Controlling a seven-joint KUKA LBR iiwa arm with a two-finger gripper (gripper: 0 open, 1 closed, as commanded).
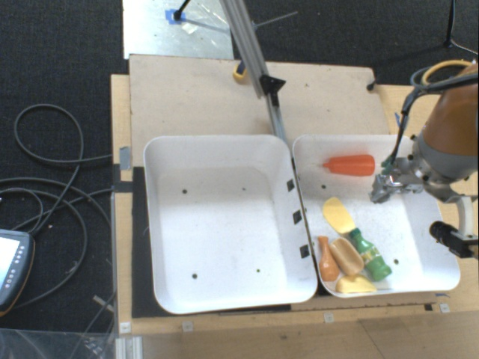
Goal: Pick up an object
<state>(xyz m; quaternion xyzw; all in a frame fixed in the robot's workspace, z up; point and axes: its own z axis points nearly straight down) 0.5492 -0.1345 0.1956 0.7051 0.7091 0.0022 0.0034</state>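
The right bin [426,253] holds several toy foods. An orange carrot-like piece [349,165] lies near its back wall. A yellow piece [338,215] lies mid-bin. At the front left corner a green bottle [370,254], a tan bun [346,255], a small orange piece [327,259] and a pale yellow wedge [355,283] are crowded together. My gripper [380,191] hangs over the bin's middle, just right of the carrot and above the green bottle. Nothing visible is held in it.
The left bin [161,163] sits beside the right one, their rims meeting at a divider with black clips [296,217]. A slanted metal pole [251,43] crosses the bench behind the bins. Cables and a pendant [11,264] lie on the floor at the left.
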